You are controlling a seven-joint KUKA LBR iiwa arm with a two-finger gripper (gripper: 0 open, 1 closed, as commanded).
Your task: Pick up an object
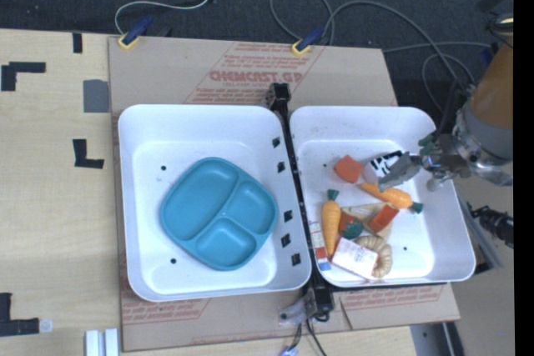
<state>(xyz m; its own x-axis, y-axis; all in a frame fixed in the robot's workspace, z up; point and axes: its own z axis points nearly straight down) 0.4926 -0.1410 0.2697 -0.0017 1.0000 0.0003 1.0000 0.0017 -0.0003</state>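
I am watching the pincer (399, 171) hovering near the right bin's (434, 267) right edge.
I cannot tell its state; toy carrots (331, 223) and a small box (355, 261) are lying toward the bin's front.

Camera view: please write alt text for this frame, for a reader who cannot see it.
A grey arm's gripper hovers low over the right bin, above a pile of toy food including two carrots and a small box. The left bin holds a blue divided plate. Both white bins sit on cardboard on a wooden bench.
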